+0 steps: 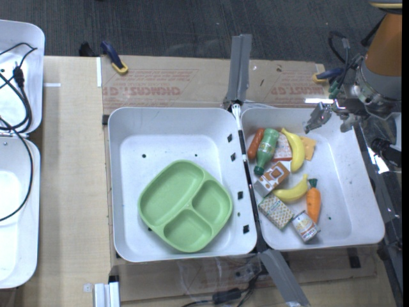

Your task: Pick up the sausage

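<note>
Orange-red, the sausage [255,144] lies untouched at the right bin's [348,232] upper left, touching the green bottle [266,149]. Your pincer [317,118] hovers over that bin's top edge, well apart; whether it is clenched you cannot tell. All the picking remains.

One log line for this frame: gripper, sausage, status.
gripper: over right bin's far edge, holding nothing | sausage: right bin, far left corner beside green bottle | status: not picked
</note>
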Robot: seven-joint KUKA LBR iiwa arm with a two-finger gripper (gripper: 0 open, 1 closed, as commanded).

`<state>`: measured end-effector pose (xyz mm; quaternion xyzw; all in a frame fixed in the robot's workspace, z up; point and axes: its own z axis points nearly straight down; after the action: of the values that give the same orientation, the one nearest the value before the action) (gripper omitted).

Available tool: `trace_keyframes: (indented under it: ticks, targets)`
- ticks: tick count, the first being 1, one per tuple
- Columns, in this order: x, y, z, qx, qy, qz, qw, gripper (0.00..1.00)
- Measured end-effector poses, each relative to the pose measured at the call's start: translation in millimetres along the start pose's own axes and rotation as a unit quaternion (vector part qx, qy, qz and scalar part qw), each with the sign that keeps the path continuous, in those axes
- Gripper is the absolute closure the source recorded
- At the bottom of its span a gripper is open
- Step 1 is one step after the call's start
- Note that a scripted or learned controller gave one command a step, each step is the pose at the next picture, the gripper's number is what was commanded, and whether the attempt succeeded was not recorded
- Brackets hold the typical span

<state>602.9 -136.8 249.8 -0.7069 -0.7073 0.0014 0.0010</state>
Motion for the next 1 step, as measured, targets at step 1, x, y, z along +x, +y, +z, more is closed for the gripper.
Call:
trace_keyframes:
  ticks: [1]
  targets:
    - [73.2, 56.2, 58.7, -0.001, -0.001, -0.08, 0.9968, 0.0]
